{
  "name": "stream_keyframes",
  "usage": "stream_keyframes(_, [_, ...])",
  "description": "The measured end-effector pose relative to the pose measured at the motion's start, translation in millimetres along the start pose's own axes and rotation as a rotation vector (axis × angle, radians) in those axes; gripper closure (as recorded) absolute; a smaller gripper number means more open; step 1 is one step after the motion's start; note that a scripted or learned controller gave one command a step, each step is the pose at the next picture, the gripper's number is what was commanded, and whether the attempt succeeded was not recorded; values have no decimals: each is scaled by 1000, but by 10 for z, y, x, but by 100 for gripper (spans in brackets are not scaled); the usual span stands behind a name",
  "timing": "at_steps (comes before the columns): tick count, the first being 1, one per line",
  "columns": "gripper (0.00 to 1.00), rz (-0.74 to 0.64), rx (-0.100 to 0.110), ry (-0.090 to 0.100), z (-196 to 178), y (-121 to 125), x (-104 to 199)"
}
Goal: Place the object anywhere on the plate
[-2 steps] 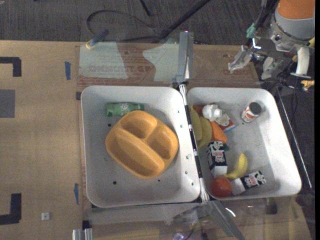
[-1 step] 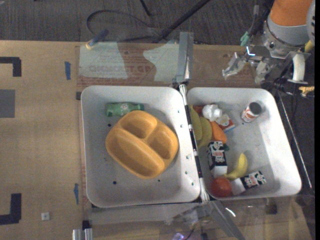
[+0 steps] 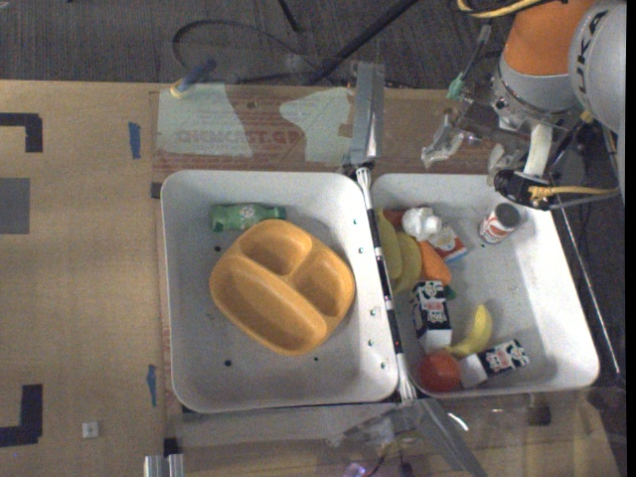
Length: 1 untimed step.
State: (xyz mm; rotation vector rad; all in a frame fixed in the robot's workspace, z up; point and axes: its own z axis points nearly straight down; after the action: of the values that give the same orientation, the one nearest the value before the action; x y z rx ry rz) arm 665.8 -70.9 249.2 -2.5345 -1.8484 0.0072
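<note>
**Desk:** What's on your screen?

**Me:** I see the plate (image 3: 282,286), orange-yellow with three compartments, lying in the left bin (image 3: 189,296). A green packet (image 3: 246,215) sits just beside its far edge. Nothing rests on the plate itself.

**Desk:** And the pickable stuff?

**Me:** All in the right bin (image 3: 556,316), crowded along the wall it shares with the left one. I count a yellow banana (image 3: 390,249) against that wall, an orange piece (image 3: 434,263) next to it, a white crumpled thing (image 3: 421,223) at the far end, two small cartons (image 3: 431,312) with black-and-white print, a second banana (image 3: 474,333) between them, and a red round item (image 3: 439,371) at the near corner. A small can (image 3: 500,223) stands apart toward the far right.

**Desk:** Gripper?

**Me:** The gripper (image 3: 444,145) hangs above the right bin's far rim, over the bench, nothing between its fingers. From here I cannot tell if they're spread or closed
</note>
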Motion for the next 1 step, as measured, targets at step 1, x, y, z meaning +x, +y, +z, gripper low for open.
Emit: stream_keyframes(1, [0,-90,-7,0,-290,-101,331])
